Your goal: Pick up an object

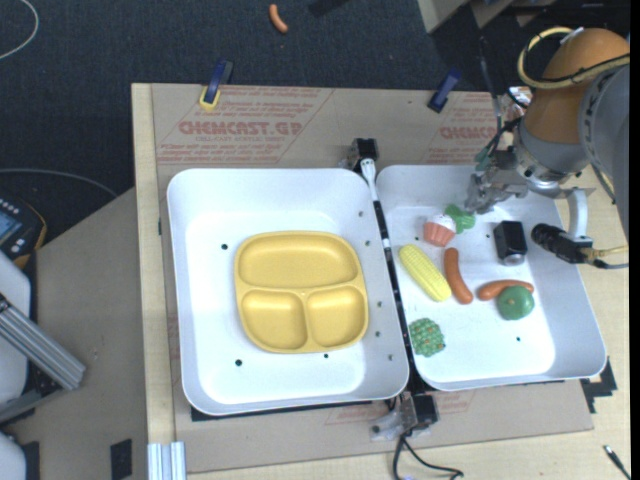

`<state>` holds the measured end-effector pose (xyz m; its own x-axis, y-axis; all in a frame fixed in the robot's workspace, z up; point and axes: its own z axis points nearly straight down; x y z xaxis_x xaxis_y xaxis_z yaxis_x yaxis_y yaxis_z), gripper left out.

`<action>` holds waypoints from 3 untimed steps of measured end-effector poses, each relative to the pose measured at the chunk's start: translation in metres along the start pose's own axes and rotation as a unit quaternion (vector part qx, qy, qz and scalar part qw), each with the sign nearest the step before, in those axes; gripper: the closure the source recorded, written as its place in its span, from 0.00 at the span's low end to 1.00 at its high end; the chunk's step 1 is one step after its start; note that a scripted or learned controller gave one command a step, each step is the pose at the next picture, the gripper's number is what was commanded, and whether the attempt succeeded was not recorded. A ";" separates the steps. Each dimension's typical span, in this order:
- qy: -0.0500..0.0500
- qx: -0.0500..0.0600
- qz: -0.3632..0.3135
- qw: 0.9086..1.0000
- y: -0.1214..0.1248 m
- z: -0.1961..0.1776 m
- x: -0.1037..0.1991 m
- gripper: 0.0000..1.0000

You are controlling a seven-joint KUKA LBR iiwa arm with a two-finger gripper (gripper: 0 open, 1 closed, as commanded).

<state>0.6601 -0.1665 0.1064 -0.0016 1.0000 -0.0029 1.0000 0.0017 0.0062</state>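
The brown board (300, 118) under the bins has red letters on it. They read "CHEMCAST GP" near the far left, and part of the same word shows again at the far right, half covered by the arm (570, 78). Two blue clamps hold the far edge of the board: the left clamp (213, 85) has a yellow tip, and the right clamp (443, 92) is near the arm.

There are two white bins, side by side and touching in the middle. The left bin (200, 268) holds one thing, a yellow plate (300, 290) with three sections, one long one on the far side and two small ones on the near side.

The right bin (560, 348) holds toy food. There is one yellow corn cob (424, 272) near the middle wall. Just right of it lies one long orange sausage (458, 274). One pink cupcake (438, 230) sits on the far side of the corn. One bumpy green broccoli piece (427, 336) sits on the near side. One green ball (516, 303) touches one orange carrot (502, 288). One small black block (510, 241) sits near the far right.

The gripper (482, 194) is low over the far part of the right bin, just right of the cupcake. A bit of green shows at its tip. Whether the claw is open or closed, I cannot tell, and I cannot see it holding anything.

One small orange thing (278, 17) lies on the dark floor far away.
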 end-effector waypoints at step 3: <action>0.000 0.000 0.001 1.000 0.001 -0.121 -0.004 1.00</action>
<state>0.6604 -0.1703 0.2277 -0.0006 1.0000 -0.0024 1.0000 0.0006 0.0066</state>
